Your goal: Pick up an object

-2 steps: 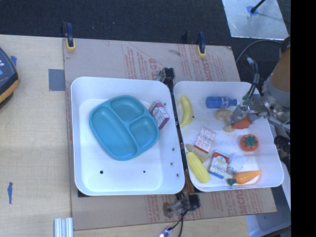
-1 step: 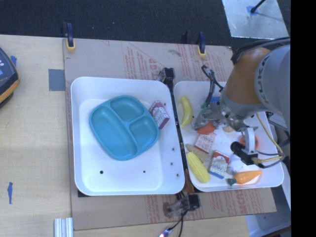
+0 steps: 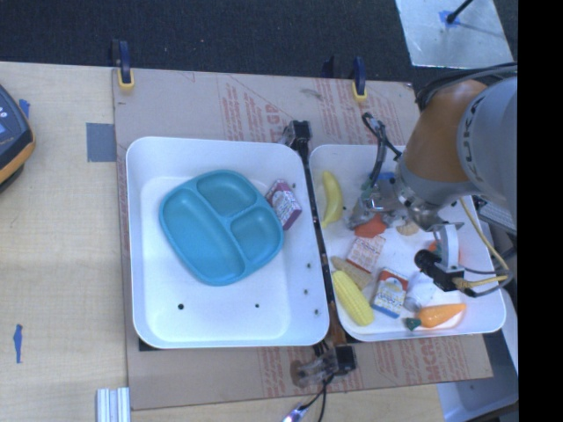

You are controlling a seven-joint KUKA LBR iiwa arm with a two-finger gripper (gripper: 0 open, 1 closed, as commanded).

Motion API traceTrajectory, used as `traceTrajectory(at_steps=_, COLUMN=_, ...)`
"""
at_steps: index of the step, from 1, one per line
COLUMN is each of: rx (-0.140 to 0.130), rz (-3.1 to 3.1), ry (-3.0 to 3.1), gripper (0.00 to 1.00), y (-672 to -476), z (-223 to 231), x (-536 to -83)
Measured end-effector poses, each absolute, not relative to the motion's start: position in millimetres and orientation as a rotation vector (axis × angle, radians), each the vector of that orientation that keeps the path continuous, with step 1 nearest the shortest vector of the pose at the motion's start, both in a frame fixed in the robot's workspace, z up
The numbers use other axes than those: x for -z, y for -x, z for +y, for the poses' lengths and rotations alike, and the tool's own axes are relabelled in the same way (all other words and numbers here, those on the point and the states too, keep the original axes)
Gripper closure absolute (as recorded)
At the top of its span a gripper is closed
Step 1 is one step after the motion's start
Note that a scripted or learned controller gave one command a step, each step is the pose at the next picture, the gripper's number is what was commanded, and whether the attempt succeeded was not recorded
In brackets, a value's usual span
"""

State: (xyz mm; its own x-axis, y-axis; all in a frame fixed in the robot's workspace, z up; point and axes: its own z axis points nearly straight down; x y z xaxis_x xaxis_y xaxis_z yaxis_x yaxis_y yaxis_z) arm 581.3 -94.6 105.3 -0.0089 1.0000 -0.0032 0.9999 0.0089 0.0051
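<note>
Pale wood bench [image 3: 53, 262], dark carpet beyond its far edge. A brown printed cardboard sheet [image 3: 220, 104] lies on the bench under both bins, pinned at its far edge by two yellow-and-blue clamps [image 3: 125, 67]. At the bench's left edge, a dark device with an orange rim [image 3: 12, 139], cut off by the frame. A grey tape square [image 3: 100, 141] sits just left of the cardboard.

Left shallow white bin [image 3: 149, 315]: a turquoise plastic three-compartment plate [image 3: 220, 225] lies flat, left of centre. A small maroon-and-white packet [image 3: 283, 204] rests tilted against the plate's right rim, near the bin's right wall.

Right shallow white bin [image 3: 493, 319]: a yellow plastic banana [image 3: 331, 197] along the left wall; a yellow toy corn cob [image 3: 353, 299] in the near left corner. A red-orange piece [image 3: 370, 228] lies just under the gripper [image 3: 376, 207]. Nearby, a white-and-red packet [image 3: 366, 253], a blue-and-white packet [image 3: 390, 295], and an orange toy carrot with green end [image 3: 437, 316] at the near edge.

The grey arm with orange band [image 3: 449, 143] covers the bin's far right part, hiding whatever lies beneath. The gripper is low over the bin's middle; its fingers are lost in cables and metal parts, so I cannot tell whether they are apart or closed, nor whether anything is held. A black fitting [image 3: 433, 266] hangs off the wrist, blurred.
</note>
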Motion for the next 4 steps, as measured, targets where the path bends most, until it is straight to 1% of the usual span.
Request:
traceTrajectory(at_steps=2, rx=0.004, rz=2.231, ry=-2.204, gripper=1.0, y=-581.2, z=-97, x=-125)
traceTrajectory(at_steps=3, rx=0.002, rz=2.227, ry=-2.217, gripper=1.0, y=-546.0, z=-83, x=-234)
traceTrajectory(at_steps=4, rx=0.006, rz=2.23, ry=-2.217, gripper=1.0, y=-535.0, z=-39, x=-235)
